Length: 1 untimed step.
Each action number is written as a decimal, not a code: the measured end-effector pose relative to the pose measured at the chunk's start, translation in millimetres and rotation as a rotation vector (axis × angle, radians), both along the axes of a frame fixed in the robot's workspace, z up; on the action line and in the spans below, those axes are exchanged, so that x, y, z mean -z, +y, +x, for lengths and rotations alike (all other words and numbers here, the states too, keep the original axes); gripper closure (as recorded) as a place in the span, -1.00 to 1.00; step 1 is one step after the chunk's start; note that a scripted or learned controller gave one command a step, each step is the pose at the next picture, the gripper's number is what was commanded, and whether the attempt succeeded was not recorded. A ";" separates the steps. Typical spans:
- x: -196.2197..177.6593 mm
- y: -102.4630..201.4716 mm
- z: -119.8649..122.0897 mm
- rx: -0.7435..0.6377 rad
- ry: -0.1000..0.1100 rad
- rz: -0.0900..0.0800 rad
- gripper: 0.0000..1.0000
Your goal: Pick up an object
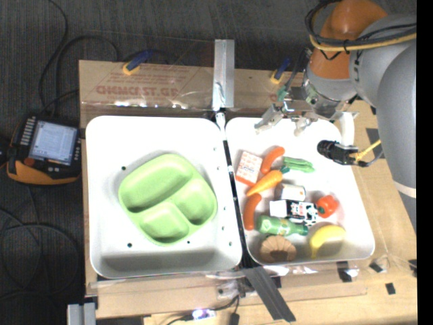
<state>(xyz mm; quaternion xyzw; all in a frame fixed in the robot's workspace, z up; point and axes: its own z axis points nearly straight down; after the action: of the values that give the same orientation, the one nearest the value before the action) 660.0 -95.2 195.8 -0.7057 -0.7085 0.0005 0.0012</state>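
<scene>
Gripper (284, 116) hovers at the right bin's (362, 212) 12 o'clock rim, fingers spread wide, holding nothing (likely staged above the toys). Carrot (264, 181) sits nearest.

Your arm (379, 53) enters from the right, orange band up top, wrist angled down-left; gripper (287, 117) hangs with fingers spread, holding nothing.

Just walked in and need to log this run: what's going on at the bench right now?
The grey arm's gripper hangs open over the far edge of the right white bin, holding nothing. Below it lie toy foods: two orange carrots, a green bottle, a yellow lemon and a red tomato. The left white bin holds a green divided plate. Nothing is picked up yet.
</scene>
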 end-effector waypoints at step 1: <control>94.0 -30.6 -14.6 -0.186 -0.016 -0.005 -1.00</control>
<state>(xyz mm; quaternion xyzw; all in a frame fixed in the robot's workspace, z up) 645.4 -125.8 101.7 -0.6367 -0.7711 -0.0033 -0.0060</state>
